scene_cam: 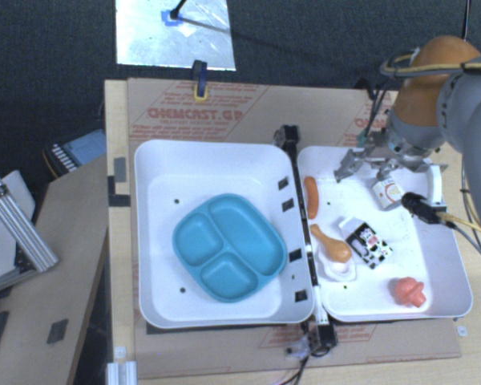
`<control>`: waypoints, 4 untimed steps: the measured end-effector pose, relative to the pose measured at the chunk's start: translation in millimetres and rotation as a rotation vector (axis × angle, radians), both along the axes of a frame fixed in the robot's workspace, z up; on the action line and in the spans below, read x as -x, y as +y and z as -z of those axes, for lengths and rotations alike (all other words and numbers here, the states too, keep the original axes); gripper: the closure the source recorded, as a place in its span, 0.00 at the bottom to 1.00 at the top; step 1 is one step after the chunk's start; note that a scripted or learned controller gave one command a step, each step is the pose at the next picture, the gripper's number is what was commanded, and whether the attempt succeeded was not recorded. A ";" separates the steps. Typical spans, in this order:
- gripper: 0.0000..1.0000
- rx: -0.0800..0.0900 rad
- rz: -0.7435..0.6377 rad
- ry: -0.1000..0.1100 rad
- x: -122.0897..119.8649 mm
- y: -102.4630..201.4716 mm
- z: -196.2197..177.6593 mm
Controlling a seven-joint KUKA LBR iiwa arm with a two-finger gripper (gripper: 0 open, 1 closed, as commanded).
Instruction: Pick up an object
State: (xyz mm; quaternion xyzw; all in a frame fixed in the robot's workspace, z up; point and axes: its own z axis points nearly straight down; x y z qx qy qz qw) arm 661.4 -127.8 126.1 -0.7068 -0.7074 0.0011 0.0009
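My gripper [362, 170] hangs over the back part of the right bin [453, 257], its fingers spread open with nothing between them. A small white jar with an orange label [386, 192] lies just in front of the right finger. Further forward in that bin are an orange sausage [310, 196] by the left wall, a tan drumstick [331, 244] resting on a small white piece [342, 269], a black-and-white patterned block [369, 244], and a pink-red toy [408, 291] near the front right corner.
The left bin [156, 215] holds a blue divided plate [228, 247]. A black-clipped divider [293, 207] separates the two bins. The grey arm with its orange band [437, 74] comes in from the upper right.
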 end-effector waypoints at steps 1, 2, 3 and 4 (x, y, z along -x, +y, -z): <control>1.00 0.002 -0.001 -0.008 -2.4 -0.1 -15.2; 1.00 0.002 -0.004 -0.012 -3.6 1.3 -81.0; 1.00 0.000 -0.004 -0.007 -4.8 1.3 -98.4; 1.00 -0.003 -0.009 -0.005 13.3 60.0 -105.7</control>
